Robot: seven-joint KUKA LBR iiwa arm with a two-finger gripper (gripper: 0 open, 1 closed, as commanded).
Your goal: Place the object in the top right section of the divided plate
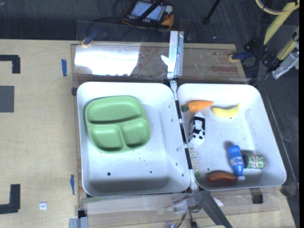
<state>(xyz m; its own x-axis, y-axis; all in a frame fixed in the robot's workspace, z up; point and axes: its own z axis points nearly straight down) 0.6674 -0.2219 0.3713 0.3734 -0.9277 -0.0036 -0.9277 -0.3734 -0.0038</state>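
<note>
A green divided plate [117, 122] lies in the upper left of the left bin [142, 175]. It has one long section along its far side and two smaller sections on its near side, all bare. The right bin [266, 127] holds the loose objects: an orange carrot [199, 106], a yellow banana [225, 110], a black-and-white toy cow [197, 129], a blue bottle [235, 159], a green can [255, 161] and a brown sausage [221, 176].
A raised rim [178, 127] separates the two bins. Clear plastic panels [123, 61] stand behind them with an upright metal strip [175, 53] between. Cables and a clamp [285, 65] sit beyond the bench at the upper right.
</note>
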